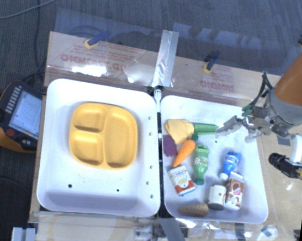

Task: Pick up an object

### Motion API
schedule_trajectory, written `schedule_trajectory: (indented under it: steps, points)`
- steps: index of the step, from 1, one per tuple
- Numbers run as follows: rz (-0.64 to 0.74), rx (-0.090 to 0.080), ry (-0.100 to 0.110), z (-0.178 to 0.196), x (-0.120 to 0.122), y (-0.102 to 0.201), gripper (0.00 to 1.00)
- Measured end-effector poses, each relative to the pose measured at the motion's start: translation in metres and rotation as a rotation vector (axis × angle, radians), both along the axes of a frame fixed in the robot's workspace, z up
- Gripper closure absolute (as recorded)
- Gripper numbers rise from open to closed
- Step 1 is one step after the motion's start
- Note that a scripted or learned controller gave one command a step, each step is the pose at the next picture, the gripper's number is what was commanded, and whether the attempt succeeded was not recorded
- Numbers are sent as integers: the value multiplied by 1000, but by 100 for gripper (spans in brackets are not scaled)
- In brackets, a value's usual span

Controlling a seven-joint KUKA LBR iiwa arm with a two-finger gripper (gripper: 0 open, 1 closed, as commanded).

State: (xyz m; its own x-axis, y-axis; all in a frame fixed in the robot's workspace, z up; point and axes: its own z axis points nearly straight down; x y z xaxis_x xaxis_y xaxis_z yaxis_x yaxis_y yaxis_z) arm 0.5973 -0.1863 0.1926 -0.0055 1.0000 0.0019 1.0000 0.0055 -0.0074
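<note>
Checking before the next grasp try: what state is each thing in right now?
gripper: open, holding nothing, above right bin's far edge
yellow tray: flat in left bin
carrot: lying down
green bottle: lying down
blue bottle: lying down
white cup: upright

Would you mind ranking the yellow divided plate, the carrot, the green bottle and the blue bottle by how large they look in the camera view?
1. Yellow divided plate, by far the largest.
2. Green bottle and carrot: they look about alike, so I would not rank one above the other.
3. Blue bottle, a little smaller than either.
</note>
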Motion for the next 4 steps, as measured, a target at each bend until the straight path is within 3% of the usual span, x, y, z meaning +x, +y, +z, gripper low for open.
schedule_trajectory:
  steps: [1, 2, 3, 4]
  points:
    - [0, 0, 0, 0, 0, 0, 0]
    - [-175, -3, 1, -56, 46, 37, 0]
    - [-59, -9, -19, -103, 0, 69, 0]
    - [-55, -3, -18, -96, 2, 71, 100]
